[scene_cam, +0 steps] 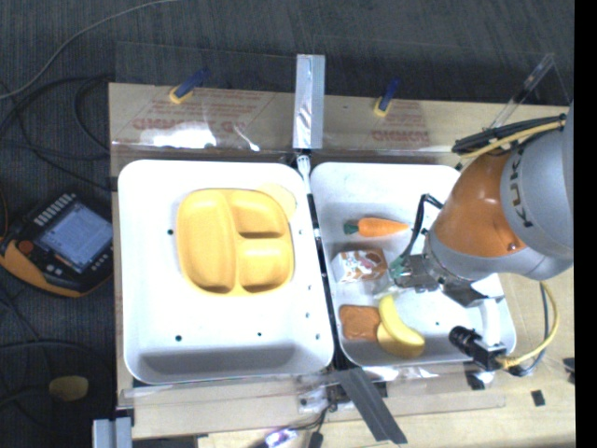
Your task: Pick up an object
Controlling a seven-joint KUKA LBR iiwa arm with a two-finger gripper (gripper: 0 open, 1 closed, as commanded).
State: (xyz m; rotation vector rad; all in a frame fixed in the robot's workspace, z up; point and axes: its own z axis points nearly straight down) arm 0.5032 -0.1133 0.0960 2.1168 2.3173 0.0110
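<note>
Bench (448,119): light wood top, sits on dark carpet. Directly on it: 2 shallow white bins side by side, left bin (149,343) at 9 o'clock, right bin (326,180) at 3 o'clock, rims touching at center. Clear plastic sheet (215,119) w/ red lettering along 12 o'clock edge, held by 2 yellow/blue clips (189,85). Metal strip (309,101) upright at 12, btwn bins.

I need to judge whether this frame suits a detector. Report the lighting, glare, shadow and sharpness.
Camera view: even overhead light, soft overall, small items lack fine detail; the white bins are bright, near washed out at the rims; glare on the clear plastic sheet behind them; a soft shadow along the near wall under the yellow tray; the arm hides part of the right bin, near the banana.
</note>
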